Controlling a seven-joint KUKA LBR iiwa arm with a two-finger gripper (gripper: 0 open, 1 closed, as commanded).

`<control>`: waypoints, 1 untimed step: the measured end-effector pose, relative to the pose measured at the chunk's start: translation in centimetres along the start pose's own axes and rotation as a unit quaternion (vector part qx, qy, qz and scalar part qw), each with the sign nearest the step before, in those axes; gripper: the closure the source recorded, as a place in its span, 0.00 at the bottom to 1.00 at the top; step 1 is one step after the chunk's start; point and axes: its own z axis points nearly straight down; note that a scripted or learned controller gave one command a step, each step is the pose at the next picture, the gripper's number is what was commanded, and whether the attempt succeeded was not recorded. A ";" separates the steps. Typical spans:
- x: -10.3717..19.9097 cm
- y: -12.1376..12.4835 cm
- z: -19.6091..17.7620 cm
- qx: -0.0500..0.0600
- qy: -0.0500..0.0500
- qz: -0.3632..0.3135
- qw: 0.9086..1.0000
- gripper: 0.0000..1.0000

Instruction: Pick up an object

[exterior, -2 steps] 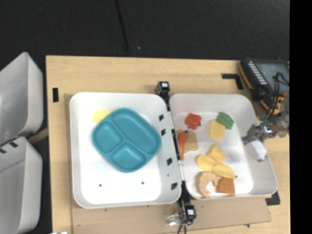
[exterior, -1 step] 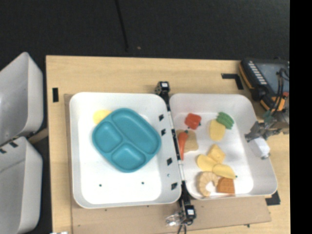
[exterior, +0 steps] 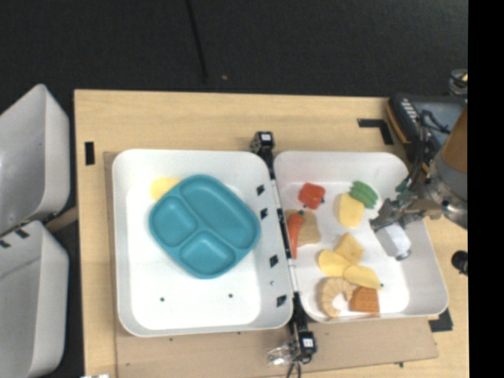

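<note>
Grey gripper [exterior: 391, 228] hangs over the right bin's [exterior: 421, 290] right side, near a yellow piece [exterior: 350, 210]. Finger state unclear. Blue tray [exterior: 204, 224] fills the left bin [exterior: 134, 290].

Two bins [exterior: 126, 290] side by side on tabletop [exterior: 94, 116]; divided tray [exterior: 205, 225] in left one, toy foods [exterior: 346, 270] scattered in right.

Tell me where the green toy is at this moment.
The green toy lies in the right bin, near its far right corner, touching the yellow piece, left of the gripper.
</note>
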 end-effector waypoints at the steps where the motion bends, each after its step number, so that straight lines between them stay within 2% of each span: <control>1: 5.3 1.1 -0.8 -0.001 0.000 -0.001 1.000 1.00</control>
